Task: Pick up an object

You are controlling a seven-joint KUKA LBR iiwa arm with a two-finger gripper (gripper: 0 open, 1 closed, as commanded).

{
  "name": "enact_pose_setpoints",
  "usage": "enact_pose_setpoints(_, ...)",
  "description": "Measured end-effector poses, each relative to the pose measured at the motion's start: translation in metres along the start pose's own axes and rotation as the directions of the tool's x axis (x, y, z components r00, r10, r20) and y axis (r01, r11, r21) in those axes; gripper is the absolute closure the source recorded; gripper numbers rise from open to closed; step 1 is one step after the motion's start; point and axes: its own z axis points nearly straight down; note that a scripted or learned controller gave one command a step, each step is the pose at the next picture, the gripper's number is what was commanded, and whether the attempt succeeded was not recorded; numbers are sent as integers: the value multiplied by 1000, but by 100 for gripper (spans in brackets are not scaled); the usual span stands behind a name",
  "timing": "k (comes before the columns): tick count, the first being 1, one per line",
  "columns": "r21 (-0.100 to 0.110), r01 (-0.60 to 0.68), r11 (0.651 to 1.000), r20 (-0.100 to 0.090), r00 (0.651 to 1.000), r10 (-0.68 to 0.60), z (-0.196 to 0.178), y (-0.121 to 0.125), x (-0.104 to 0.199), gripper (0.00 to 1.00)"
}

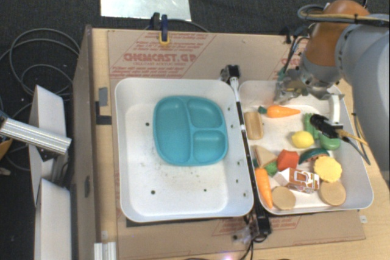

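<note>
Gripper (286,93) sits low at the far end of the right bin (365,192), just inside its far rim. Whether it is apart or together cannot be told; nothing visibly in it.

Nearest candidate: the carrot (283,111), lying flat on the bin floor just below the gripper toward the camera, long axis left-right, green tip pointing at the divider between the bins. Judged to be a light, rigid plastic toy, smooth and tapered, so likely slippery and prone to rolling or squirting out. Best hold: across the thick middle, pinching perpendicular to the long axis, not on the narrow tip.

Room: open white floor on both sides of the carrot, so a straight descent looks feasible. To the gripper's left, the bread piece (253,125) lies against the divider; keep off that wall. Further toward the camera the lemon (302,139), a dark green item (323,131) and a second carrot (263,187) crowd together with other toy food, with poor clearance there.

Left bin (137,192) carries a blue tray (189,130), well apart from the gripper, with bare floor around it. Counter (152,52) beyond the bins is cardboard.
</note>
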Motion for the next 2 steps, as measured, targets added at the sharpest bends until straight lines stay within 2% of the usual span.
enact_pose_setpoints(1, 6, -2, 1000, 1, 1000, 2, -102, -5, -2, 100)
enact_pose_setpoints(2, 16, -3, 1000, -1, 1000, 3, -95, -7, -2, 0)
